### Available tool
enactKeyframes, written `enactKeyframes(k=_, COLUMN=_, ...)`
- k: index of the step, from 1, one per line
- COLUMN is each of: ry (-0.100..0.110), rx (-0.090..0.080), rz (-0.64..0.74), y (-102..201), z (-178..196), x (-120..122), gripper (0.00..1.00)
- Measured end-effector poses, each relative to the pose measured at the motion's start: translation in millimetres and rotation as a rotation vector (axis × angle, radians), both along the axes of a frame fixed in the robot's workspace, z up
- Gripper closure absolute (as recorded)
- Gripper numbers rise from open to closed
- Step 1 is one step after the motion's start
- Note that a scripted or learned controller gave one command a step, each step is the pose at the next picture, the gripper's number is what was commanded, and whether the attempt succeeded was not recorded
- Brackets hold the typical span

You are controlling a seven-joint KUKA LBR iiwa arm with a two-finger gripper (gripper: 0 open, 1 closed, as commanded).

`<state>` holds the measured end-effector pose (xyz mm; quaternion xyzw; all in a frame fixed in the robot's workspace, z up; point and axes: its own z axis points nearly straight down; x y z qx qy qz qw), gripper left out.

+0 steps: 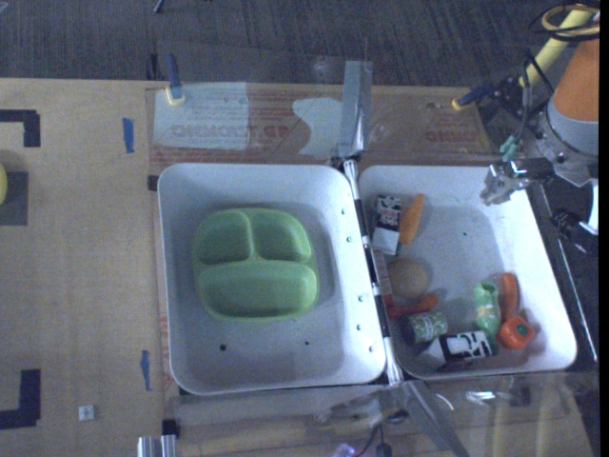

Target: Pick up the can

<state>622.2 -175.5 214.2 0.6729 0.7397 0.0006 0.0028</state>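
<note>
Right now the gripper hangs over the right bin's far rim; can't tell how its tips are set. Well below-left of the tips, the can lies on its side, wedged betw. a dark carton & red pepper. Risk: neighbours get pinched too, or it rolls off.

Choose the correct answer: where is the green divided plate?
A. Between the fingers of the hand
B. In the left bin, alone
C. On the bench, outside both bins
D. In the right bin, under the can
B: the green divided plate lies flat in the left bin, with no other object beside it.
</note>
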Motion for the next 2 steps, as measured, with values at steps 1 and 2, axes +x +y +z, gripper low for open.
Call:
enactKeyframes(k=1, ry=0.000, rx=0.000, rz=0.001, y=0.3, z=0.0, x=0.1, gripper=0.00)
enactKeyframes(k=2, ry=0.000, rx=0.000, rz=0.180, y=-11.3, z=-126.0, x=-17.1, gripper=0.00)
